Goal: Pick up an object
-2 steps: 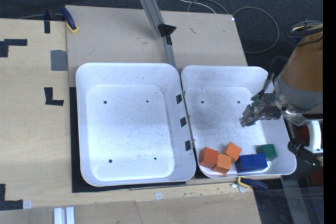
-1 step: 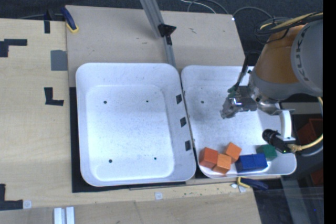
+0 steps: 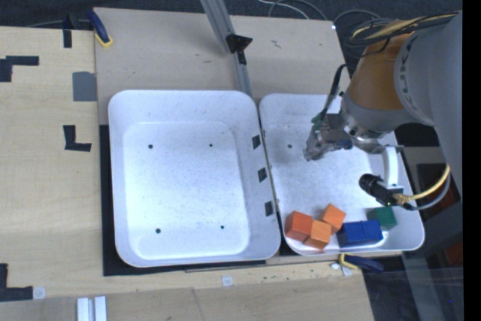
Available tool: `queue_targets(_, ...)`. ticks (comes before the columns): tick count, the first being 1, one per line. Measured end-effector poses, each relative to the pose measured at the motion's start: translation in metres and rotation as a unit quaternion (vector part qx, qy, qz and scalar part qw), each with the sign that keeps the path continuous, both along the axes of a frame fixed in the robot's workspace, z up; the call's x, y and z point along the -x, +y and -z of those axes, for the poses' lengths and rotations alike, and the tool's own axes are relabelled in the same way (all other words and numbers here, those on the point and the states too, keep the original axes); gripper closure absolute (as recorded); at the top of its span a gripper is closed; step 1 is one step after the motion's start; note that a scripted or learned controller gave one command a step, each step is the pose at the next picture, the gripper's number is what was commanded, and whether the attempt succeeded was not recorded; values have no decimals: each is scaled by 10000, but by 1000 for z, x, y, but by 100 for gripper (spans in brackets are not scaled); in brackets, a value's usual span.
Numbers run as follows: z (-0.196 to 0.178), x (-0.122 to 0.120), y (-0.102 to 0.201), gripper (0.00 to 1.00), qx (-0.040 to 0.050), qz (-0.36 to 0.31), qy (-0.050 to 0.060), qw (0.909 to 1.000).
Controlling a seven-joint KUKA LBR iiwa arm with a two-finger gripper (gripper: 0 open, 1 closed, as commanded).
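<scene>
From my remote seat I see first the bench (image 3: 173, 56), which takes most of the frame and carries two shallow white bins side by side. The left bin (image 3: 120, 162) sits in the middle of the frame, and the right bin (image 3: 289, 116) is at the right centre, close to where the arm (image 3: 421, 71) comes in from the right edge. I think the bins are set so near the arm so that it can reach both without stretching.

The arm bends over the right bin, and its gripper (image 3: 314, 146) hangs above the bare upper part of this bin, well apart from the objects. Whether the gripper is apart or together I cannot tell, because the view is too small and dark there. I see nothing between its tips.

The things to pick are all gathered at the lower edge of the right bin: a blue block (image 3: 359, 234), a green block (image 3: 386, 217) just beside it, and a group of orange blocks (image 3: 314, 225) touching each other. In my judgement they lie together there because the bin floor slopes a little to that side, so the pick is not yet begun.
</scene>
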State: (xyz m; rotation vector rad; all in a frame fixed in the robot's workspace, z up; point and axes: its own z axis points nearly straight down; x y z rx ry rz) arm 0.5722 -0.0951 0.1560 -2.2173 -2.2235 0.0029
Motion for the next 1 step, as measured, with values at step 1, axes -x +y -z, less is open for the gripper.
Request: queue_targets(1,-38,48,34,100,-12,-4,2,10000)
